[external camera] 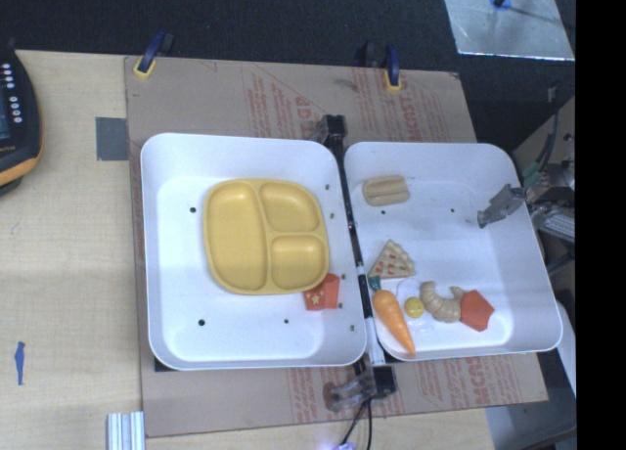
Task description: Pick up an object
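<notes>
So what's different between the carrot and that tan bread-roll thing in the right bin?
The carrot is orange and tapers to a point; the bread roll is tan and blunt at both ends. The carrot lies on a slant near the bin's front left corner, beside a small yellow piece; the roll lies level near the back edge, apart from the other items. Both are toy foods, lying flat in the right bin.

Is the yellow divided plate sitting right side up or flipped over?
Right side up: the yellow plate shows its three hollow compartments facing up, lying flat in the left bin.
</notes>
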